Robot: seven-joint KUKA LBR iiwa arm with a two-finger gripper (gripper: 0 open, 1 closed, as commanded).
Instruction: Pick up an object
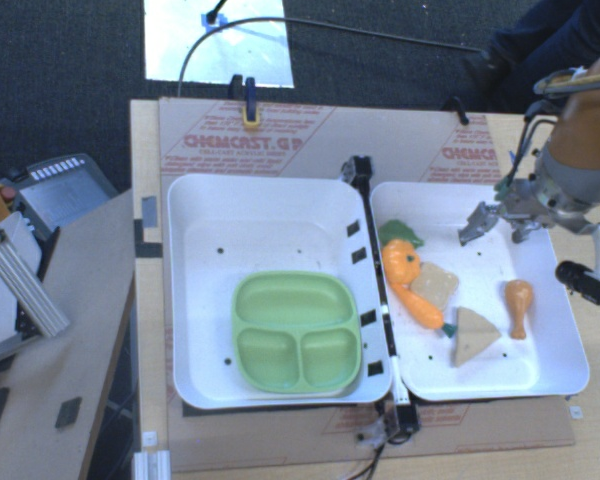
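Observation:
My gripper (499, 230) hangs over the back of the right bin (555, 373), open, with nothing between its fingers. Below it and to the left lie an orange toy fruit (401, 261) with a green leaf (399, 233), an orange carrot (421, 307) and a pale bread slice (436, 285). A triangular sandwich piece (473, 334) sits nearer the front. A brown chicken drumstick (519, 304) lies alone at the right of the bin, below the gripper and apart from it.
The left bin (205, 228) holds a green divided plate (298, 330) toward its front. Black clips (361, 173) join the bins along the middle wall. A yellow clamp (250, 103) stands behind the bench. Grey equipment (40, 238) sits at the far left.

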